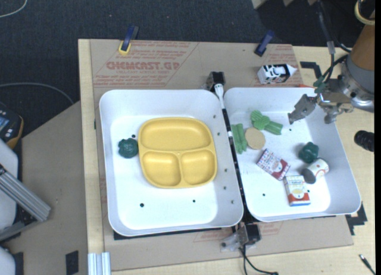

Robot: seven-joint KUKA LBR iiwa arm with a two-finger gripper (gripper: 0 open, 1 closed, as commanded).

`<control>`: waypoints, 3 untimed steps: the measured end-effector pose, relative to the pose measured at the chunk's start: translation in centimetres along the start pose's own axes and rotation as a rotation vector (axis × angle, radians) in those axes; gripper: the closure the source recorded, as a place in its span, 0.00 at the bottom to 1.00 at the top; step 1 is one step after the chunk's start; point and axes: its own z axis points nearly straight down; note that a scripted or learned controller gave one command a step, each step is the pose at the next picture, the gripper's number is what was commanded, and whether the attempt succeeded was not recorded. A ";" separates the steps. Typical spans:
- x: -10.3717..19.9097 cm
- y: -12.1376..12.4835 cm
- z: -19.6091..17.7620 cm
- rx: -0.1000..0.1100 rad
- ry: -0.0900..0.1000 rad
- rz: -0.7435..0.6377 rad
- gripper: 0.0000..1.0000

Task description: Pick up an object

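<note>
My gripper (314, 112) hangs over the back right of the right bin (339, 199), open, with nothing between its fingers (299, 109). Below it in that bin lie a dark green round piece (308, 152), a white and red capsule-like item (316, 169), a red and white carton (296, 190) and a red and white packet (272, 164). To the gripper's left are a green toy (265, 123), a tan disc (256, 139) and a green strip (239, 138).
The left bin (113, 196) holds a yellow divided plate (177, 150) and a small dark green object (127, 147) beside the plate's left rim. A black and white toy (277, 73) sits on the board behind the right bin. Clamps (127, 40) grip the board's far edge.
</note>
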 end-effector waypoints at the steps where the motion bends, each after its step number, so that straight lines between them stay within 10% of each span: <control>1: 0.0 0.2 -0.7 -0.012 -0.002 -0.003 0.00; 3: 0.0 0.8 8.0 -0.005 0.000 -0.003 0.00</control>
